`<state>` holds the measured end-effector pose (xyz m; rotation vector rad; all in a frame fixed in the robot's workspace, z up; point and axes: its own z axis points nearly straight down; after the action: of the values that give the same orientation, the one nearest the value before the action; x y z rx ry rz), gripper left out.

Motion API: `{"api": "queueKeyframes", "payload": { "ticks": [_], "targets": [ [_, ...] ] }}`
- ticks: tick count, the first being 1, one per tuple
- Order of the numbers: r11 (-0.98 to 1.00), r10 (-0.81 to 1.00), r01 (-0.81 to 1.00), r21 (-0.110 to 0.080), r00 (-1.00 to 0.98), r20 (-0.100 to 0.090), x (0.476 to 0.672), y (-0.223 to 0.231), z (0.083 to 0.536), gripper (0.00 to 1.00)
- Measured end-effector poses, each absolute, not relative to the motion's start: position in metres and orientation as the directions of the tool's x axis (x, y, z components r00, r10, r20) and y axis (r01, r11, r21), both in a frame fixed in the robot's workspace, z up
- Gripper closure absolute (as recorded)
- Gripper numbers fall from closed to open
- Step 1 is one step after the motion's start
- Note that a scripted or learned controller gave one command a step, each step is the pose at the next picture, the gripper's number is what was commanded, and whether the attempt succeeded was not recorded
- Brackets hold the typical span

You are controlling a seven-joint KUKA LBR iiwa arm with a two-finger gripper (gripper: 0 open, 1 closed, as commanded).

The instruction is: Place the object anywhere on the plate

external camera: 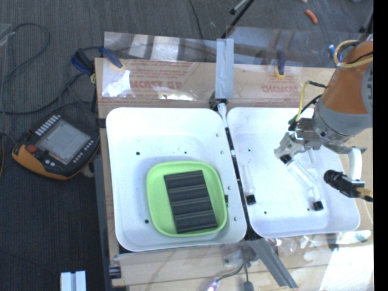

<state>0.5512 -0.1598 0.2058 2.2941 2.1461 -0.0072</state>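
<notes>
While I watch the surface (182, 83) from afar, its left bin (121, 162) holds the green plate (155, 180), the dark ridged block (190, 201) already resting on it. It looks stiff, light; grip its long sides. Right of the plate, my tool (316, 205) hangs spread apart, grasping nothing.

Bench (182, 80) bears left bin (124, 162), right bin (267, 217).

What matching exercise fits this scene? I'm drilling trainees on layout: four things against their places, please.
1 dark ridged block
2 green plate
3 gripper
4 teach pendant

A on the floor, left of the bench
B over the right bin
C on the plate
D in the left bin

Pairs: 1-C, 2-D, 3-B, 4-A
</notes>
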Motion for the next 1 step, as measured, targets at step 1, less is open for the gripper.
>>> {"api": "queueKeyframes", "payload": {
  "ticks": [1],
  "targets": [
    [0.140, 0.990, 0.990, -0.003, -0.140, -0.001, 0.5421, -0.0862, 0.2152, 1.00]
  ]
}}
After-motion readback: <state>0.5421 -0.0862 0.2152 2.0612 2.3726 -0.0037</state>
